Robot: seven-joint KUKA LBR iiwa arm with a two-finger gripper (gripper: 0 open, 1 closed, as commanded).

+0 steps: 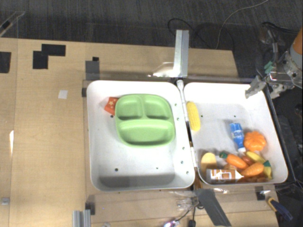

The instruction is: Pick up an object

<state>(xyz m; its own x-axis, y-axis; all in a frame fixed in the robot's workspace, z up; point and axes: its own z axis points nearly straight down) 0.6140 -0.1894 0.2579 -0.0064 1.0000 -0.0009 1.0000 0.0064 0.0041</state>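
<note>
My gripper [263, 84] hangs over the far right corner of the right bin [222, 98], and its fingers look open with nothing between them. Below it, toward the bin's near right side, lie a blue bottle [236, 134], an orange fruit [255, 140], two toy carrots [236, 161], a pale round piece [208, 158] and a brown packet [222, 175]. A yellow corn cob [192, 116] rests along this bin's left wall. All of these lie apart from the gripper.
The left bin [137, 174] holds a green divided plate [144, 119] with a small red item [110, 106] at its left edge. A metal post [182, 53] stands behind the seam between the bins. Cables lie on the dark floor beyond.
</note>
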